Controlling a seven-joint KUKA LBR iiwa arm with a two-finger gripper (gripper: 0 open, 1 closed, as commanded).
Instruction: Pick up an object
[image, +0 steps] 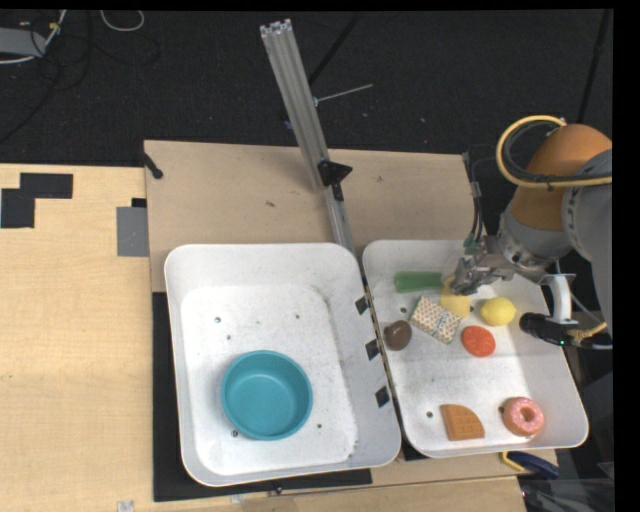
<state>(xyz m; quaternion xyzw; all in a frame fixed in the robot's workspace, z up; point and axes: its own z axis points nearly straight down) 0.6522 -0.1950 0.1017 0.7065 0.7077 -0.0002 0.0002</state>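
My hand (468, 278) is lowered over the yellow block (455, 305) just below it for a pick; whether it is gripping, I cannot tell.

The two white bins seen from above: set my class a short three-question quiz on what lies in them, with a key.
1. True or false: the teal bowl sits in the left bin.
2. Multiple choice: which item lies nearest the front right corner of the right bin? A) the green block B) the pink doughnut C) the brown ball
3. Fill in: the tool hangs over the ______ bin, close to a small yellow piece.

Key
1. True.
2. B, the pink doughnut, beside the orange wedge.
3. Right; the view does not settle whether it holds anything.
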